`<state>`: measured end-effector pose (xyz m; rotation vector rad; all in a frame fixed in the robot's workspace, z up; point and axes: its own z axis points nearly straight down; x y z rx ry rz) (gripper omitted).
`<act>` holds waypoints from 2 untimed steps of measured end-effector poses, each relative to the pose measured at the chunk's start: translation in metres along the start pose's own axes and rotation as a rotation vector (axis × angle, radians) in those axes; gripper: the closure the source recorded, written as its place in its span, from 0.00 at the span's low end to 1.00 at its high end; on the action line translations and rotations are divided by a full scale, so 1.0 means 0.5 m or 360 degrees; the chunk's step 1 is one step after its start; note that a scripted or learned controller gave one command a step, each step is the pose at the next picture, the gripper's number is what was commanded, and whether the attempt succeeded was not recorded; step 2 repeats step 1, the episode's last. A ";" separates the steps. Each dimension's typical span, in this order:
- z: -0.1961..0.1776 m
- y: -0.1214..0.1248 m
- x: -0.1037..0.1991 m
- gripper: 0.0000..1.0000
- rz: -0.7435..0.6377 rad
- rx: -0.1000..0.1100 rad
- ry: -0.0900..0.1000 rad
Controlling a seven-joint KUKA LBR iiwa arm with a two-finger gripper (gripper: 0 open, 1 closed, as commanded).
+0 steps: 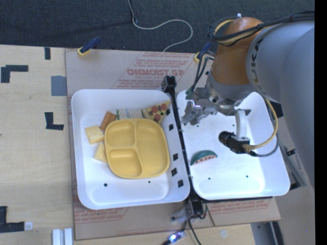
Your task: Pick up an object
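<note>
Pincer (193, 112) hangs over the upper-left part of the right bin (265, 185), just beside the divider where both bins meet. Can't tell if it's spread or closed; from this slant the tips blur into the wrist hardware. Nothing visible between them, so I call it not carrying anything.

Likeliest target: watermelon slice toy (204, 157), lying flat on the right bin's floor, below the pincer and apart from it, near the divider. It's the one loose item in that bin, nothing touching it, so a top-down grab should be clean. Low curved shape, though; it could slip out of a shallow pinch.

Left bin (82, 106) is crowded: yellow divided plate (137, 148) sits in its middle, with crackers (95, 135) tucked against its left edge and small food pieces (153, 111) wedged along its top edge. Those sit partly against or under the plate rim, so harder picks.

Judgement: approach stage, no grasp made. Next move needs a shift down-frame toward the slice, then descent.
</note>
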<state>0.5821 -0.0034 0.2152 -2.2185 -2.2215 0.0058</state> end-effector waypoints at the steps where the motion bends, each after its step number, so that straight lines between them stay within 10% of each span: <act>1: -0.013 0.017 -0.004 1.00 -0.0002 -0.0005 0.0002; 2: -0.013 0.017 -0.004 1.00 -0.0002 -0.0005 0.0002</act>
